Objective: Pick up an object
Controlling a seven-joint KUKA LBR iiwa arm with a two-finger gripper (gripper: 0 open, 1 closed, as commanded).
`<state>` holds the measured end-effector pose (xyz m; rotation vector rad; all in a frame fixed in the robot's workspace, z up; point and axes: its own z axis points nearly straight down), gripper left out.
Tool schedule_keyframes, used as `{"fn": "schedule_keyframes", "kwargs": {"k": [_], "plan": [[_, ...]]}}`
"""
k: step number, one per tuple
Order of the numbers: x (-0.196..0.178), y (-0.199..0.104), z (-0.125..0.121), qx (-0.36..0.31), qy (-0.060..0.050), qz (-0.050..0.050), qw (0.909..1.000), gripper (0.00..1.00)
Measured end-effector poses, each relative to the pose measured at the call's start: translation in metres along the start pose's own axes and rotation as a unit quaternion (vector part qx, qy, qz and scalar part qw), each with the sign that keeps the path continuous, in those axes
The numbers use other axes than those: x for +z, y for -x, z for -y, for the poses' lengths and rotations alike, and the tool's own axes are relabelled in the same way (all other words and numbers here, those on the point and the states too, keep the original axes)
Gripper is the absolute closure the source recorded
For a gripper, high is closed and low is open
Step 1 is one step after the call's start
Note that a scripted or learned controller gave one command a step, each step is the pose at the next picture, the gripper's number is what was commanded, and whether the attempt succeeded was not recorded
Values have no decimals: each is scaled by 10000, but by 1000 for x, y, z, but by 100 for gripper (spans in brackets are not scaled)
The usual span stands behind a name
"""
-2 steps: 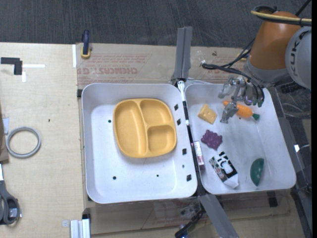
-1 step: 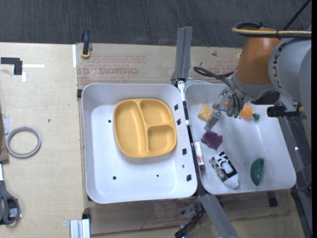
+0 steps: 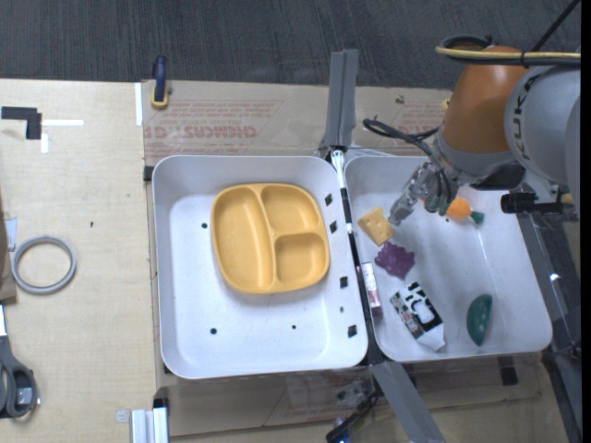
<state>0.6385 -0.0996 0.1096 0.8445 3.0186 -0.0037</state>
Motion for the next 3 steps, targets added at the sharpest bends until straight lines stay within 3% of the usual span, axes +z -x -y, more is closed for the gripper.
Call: {"fn": "schedule_keyframes", "kwargs": {"k": [1,2,3], "plan": [[18,3,-1,2609,-14,-28,9654,100],[17,4,0,2619,-12,-21,9651,0],[-83,-15,-23,2726,-8,-21,9621,0]]}}
